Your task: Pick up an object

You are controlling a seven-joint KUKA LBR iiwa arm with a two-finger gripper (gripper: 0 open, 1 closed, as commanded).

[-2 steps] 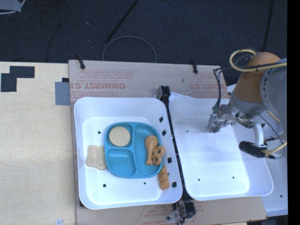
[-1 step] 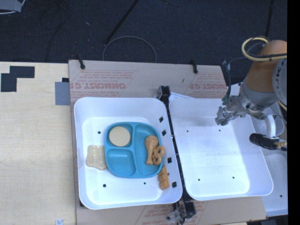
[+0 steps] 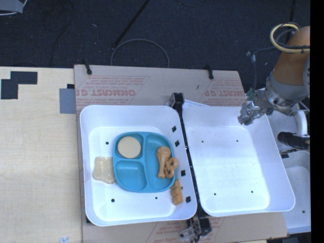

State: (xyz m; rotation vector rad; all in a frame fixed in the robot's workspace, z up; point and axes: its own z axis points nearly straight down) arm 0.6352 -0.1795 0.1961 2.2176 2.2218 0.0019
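The worktop (image 3: 35, 151) is pale wood on the left, and a cardboard sheet (image 3: 152, 87) printed with red letters lies on it under two white bins. The left bin (image 3: 101, 116) and the right bin (image 3: 238, 161) sit side by side, touching along a black clip strip at the middle. The arm (image 3: 292, 59) comes in above the right bin's upper right corner, its orange band uppermost and the grey wrist below it. Its gripper (image 3: 246, 114) hangs over the right bin's upper rim, near that corner, well apart from everything in the left bin; it is small and dark there, and I cannot tell how the jaws are set. Nothing can be seen between them. In the left bin a blue tray (image 3: 134, 178) with three compartments lies flat, toward the bin's middle. A round tan disc (image 3: 128, 147) sits in the tray's upper left compartment. A knobbly brown pretzel-like piece (image 3: 166, 162) lies in the tray's long right compartment. A pale bread-like piece (image 3: 104, 169) lies on the bin floor, touching the tray's left edge. A small brown piece (image 3: 176, 192) lies on the bin floor just beside the tray's lower right corner, close to the clip strip.
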